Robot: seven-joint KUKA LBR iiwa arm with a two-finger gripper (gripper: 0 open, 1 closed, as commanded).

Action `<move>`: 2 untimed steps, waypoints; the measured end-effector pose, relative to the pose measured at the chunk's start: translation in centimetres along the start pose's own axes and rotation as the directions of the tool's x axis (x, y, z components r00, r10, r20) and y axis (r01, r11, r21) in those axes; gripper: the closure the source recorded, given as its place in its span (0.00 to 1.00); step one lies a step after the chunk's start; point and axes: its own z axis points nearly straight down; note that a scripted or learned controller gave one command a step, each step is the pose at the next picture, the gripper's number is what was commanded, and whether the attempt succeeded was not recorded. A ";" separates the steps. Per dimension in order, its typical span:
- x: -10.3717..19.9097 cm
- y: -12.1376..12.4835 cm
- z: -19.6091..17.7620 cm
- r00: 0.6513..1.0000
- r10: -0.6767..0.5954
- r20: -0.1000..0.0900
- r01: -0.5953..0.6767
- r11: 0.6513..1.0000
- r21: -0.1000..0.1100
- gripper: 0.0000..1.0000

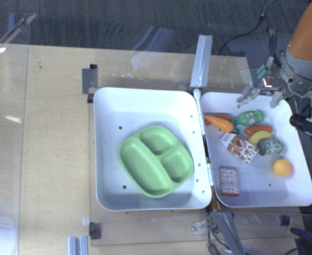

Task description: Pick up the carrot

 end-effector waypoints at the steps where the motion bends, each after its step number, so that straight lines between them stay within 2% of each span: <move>1: 3.4 4.3 12.6 0.937 -0.348 -0.001 0.348 0.937 0.000 0.00; 2: 0.3 0.1 18.2 0.914 -0.405 0.004 0.405 0.914 -0.007 0.00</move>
